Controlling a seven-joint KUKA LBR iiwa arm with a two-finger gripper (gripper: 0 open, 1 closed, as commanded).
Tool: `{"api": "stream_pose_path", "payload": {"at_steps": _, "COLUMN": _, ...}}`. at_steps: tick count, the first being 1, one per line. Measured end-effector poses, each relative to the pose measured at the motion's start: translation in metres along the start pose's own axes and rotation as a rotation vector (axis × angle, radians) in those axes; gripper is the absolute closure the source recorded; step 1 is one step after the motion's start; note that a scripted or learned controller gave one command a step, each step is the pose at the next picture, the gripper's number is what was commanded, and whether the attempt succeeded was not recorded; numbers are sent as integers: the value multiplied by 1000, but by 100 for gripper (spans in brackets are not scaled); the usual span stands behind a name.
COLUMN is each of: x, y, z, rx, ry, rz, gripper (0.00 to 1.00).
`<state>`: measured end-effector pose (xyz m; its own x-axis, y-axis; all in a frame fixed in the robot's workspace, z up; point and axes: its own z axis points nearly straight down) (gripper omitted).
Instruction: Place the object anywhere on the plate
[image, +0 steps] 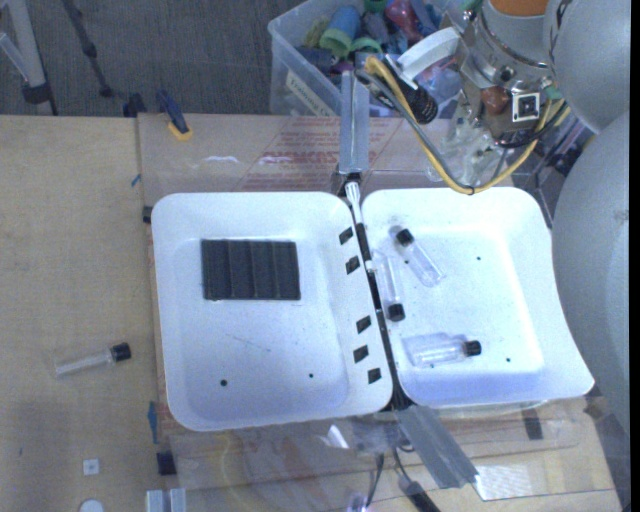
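The plate (250, 270) is a dark, ribbed rectangle lying flat in the left bin (190, 400), towards its far left. Three clear vials with black caps lie in the right bin (530, 300): one (418, 256) slanted near the far left, one (389, 290) along the left wall, one (440, 350) lying crosswise near the front. My gripper (466, 150) hangs above the far edge of the right bin, well clear of the vials and far to the right of the plate. Nothing shows in its grasp.
Black tabs line the ridge (362, 300) between the bins. A metal bar (349, 120) rises at the far end of that ridge. A clear tub (320, 50) of coloured items stands behind. Another vial (90, 358) lies on the bench, left of the bins.
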<state>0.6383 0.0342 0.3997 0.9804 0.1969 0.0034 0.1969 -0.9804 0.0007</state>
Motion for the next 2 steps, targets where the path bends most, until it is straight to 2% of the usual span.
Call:
{"api": "stream_pose_path", "payload": {"at_steps": 1, "x": -40, "y": -86, "z": 105, "rx": 1, "ry": -4, "rz": -25, "gripper": 100}}
{"api": "stream_pose_path", "payload": {"at_steps": 2, "x": -42, "y": -150, "z": 11, "rx": 0, "ry": -2, "rz": -292, "gripper": 100}}
